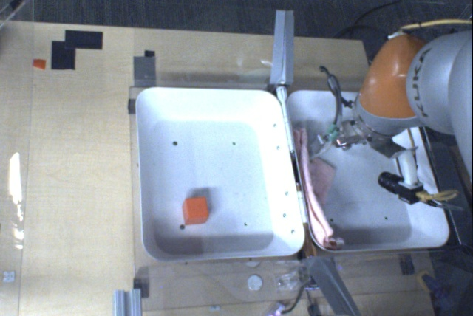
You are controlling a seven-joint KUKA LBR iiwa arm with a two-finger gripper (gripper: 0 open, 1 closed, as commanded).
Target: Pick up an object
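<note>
You are looking down at a pale wooden bench (74, 181) bearing two shallow white bins side by side, with dark carpet lying beyond its far edge. In the left bin (214, 115) an orange block (196, 210) is sitting alone near the front left corner, well apart from the arm. In the right bin (384, 229) a pink cloth (316, 185) is lying in a long fold against the left wall, running from mid-bin down to the front corner. The gripper (334, 136) is hanging over the cloth's upper end, just beside it; whether it is gripping anything you cannot tell from here. Behind it the grey arm (447, 82) with its orange band (392, 78) is reaching in from the right.
</note>
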